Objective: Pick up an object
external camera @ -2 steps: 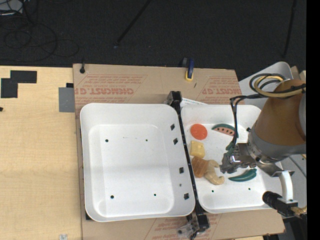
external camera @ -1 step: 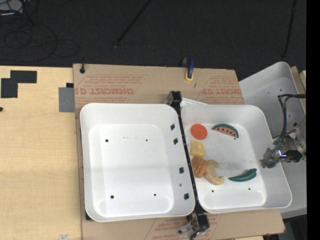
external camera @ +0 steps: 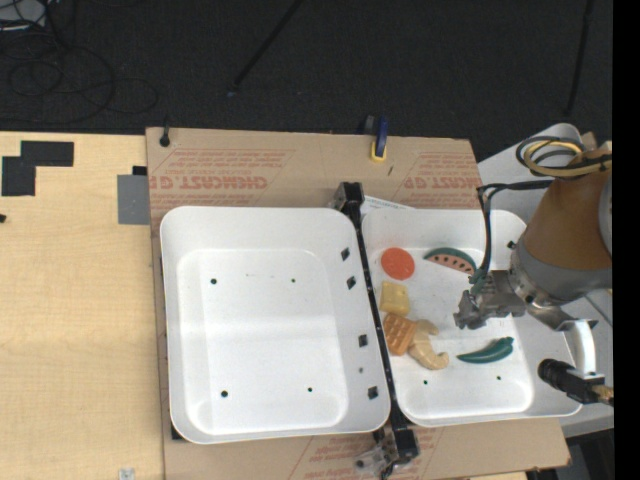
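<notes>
The right bin (external camera: 470, 400) holds a red-orange disc (external camera: 398, 263), a watermelon slice (external camera: 451, 259), a yellow block (external camera: 396, 297), an orange waffle-like piece (external camera: 399, 335), a beige piece (external camera: 428, 353) and a dark green pepper (external camera: 487, 350). My gripper (external camera: 472, 310) hangs low over the right part of this bin, just above the green pepper and right of the yellow block. I see nothing between its fingers from here.
The left bin (external camera: 262, 320) lies beside the right one, split off by a black clamp rail (external camera: 366, 308). Both rest on a cardboard sheet (external camera: 300, 173). A blue and yellow clamp (external camera: 379, 140) stands at the back edge.
</notes>
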{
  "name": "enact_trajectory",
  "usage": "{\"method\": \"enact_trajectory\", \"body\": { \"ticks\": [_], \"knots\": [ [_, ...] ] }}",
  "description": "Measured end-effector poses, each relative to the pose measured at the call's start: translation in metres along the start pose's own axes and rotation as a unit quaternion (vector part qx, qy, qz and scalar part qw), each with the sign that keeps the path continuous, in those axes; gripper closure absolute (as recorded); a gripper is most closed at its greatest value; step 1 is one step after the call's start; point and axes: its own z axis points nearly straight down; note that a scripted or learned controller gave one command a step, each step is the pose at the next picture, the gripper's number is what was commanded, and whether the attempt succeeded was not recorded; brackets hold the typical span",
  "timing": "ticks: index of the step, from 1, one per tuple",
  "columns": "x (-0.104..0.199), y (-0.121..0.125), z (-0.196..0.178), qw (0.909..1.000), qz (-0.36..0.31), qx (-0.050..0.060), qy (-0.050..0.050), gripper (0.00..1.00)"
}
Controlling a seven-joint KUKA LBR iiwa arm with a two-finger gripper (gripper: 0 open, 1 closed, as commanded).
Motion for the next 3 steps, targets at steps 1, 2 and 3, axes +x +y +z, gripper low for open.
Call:
{"method": "enact_trajectory", "body": {
  "ticks": [1,2,3],
  "knots": [
    [0.064,0.017,-0.021,1.0000,-0.001,-0.002,0.000,1.00],
    [-0.052,-0.045,-0.038,1.0000,0.008,-0.001,-0.003,1.00],
    [0.004,-0.021,-0.073,1.0000,0.001,-0.002,-0.001,1.00]
  ]
}}
